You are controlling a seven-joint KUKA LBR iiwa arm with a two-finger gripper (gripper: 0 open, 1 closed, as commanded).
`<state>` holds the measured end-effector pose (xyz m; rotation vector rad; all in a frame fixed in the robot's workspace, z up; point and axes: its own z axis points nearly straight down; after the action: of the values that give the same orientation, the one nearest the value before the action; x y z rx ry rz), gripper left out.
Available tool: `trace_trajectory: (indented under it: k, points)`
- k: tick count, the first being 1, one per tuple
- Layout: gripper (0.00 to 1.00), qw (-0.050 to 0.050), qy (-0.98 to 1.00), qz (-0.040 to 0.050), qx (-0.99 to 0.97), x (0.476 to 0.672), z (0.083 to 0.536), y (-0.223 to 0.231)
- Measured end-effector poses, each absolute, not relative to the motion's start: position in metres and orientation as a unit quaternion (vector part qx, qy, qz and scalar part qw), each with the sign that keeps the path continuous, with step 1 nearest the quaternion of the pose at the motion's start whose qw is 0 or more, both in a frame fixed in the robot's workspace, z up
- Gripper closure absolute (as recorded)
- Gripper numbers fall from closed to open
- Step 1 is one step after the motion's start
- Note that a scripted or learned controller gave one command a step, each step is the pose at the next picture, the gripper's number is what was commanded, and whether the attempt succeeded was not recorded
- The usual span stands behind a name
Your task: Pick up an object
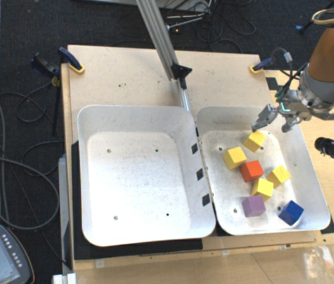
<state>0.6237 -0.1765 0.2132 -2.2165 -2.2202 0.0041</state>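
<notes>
The arm shows a rounded orange band, wide and smooth, with a pale ring at its top edge. Just below the band sits a grey wrist collar, glossy, with a lighter rim. From that collar a cluster of darker metal parts leads to the claw, whose two fingers are thin, grey and angular. A small green-blue light glows just above the claw, at its base. Thin dark cables loop beside the wrist, above the claw, one ending in a grey plug. A white bracket with a black knob juts out to the right of the claw.
</notes>
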Motion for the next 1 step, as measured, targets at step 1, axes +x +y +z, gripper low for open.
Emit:
trace_trajectory:
  k: [1]
  points:
    - [0.00, 0.000, -0.708, 0.0004, -0.706, 0.6248, 0.2159, -0.1764]
